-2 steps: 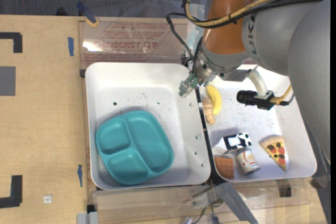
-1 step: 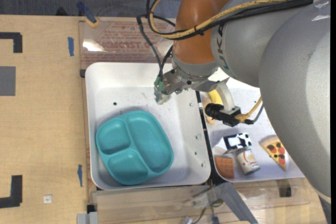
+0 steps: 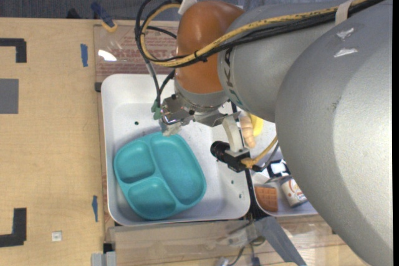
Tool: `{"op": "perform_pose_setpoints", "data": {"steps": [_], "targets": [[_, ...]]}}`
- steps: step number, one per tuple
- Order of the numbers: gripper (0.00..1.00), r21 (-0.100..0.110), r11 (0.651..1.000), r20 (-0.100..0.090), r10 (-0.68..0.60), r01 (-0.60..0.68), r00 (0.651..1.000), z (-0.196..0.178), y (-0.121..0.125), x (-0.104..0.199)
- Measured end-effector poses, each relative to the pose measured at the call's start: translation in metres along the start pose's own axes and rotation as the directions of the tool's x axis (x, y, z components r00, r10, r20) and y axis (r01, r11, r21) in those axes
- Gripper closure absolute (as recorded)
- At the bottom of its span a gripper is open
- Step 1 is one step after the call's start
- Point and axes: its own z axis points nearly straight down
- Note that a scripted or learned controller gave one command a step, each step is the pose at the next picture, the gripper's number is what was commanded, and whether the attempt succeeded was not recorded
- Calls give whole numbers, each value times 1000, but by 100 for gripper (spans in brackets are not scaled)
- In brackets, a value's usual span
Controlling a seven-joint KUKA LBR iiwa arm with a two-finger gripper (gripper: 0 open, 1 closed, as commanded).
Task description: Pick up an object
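The gripper (image 3: pixel 168 123) is hanging low over the left white bin (image 3: pixel 118 96), and I cannot tell if it is grabbing anything, because the big grey arm (image 3: pixel 324 103) is hiding most of it. Nothing is showing in its grip, so the picking up looks not yet done.

Just below the gripper, a teal plate (image 3: pixel 159 177) with three sections is lying flat on the bin floor. Its top edge is sitting right by the gripper tip, maybe touching it. I think this plate is the thing the arm is going for. It is wide and smooth, so its edge may be the best spot to grab.

Off to the gripper's right, in the other bin (image 3: pixel 293 212), a few small things are peeking out: a little bottle (image 3: pixel 292 191) and an orange piece (image 3: pixel 267 197).

The bins are sitting on a tan wooden bench (image 3: pixel 50 134) with blue tape bits. Beyond the bench, the floor is looking dark grey.
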Motion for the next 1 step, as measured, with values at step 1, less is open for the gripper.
{"op": "perform_pose_setpoints", "data": {"steps": [1], "targets": [[100, -15, 889, -7, 458, -458, 889, 95, -30, 12]]}}
